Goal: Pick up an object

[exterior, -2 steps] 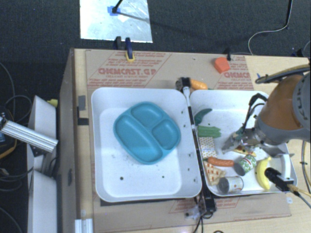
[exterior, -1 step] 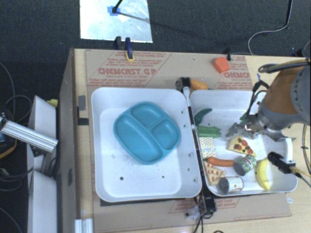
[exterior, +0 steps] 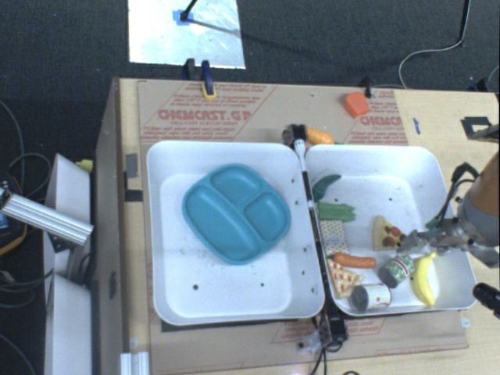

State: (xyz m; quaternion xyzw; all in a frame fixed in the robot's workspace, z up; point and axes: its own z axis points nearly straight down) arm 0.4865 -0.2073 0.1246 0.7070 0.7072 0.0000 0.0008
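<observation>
The gripper (exterior: 416, 242) hung low in the right bin (exterior: 367, 166), just above the banana (exterior: 424, 280) and beside the pizza slice (exterior: 385, 232). Finger state: cannot tell. Left of the banana lay 2 cans (exterior: 397, 269).

A grey arm (exterior: 480, 213) with an orange band, black cables and dark metal fingers (exterior: 414, 241).

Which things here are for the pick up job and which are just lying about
Job: gripper; right bin with banana, pizza slice, two cans, carrot.
Lying about: blue tray, orange block, foil sheet.
</observation>
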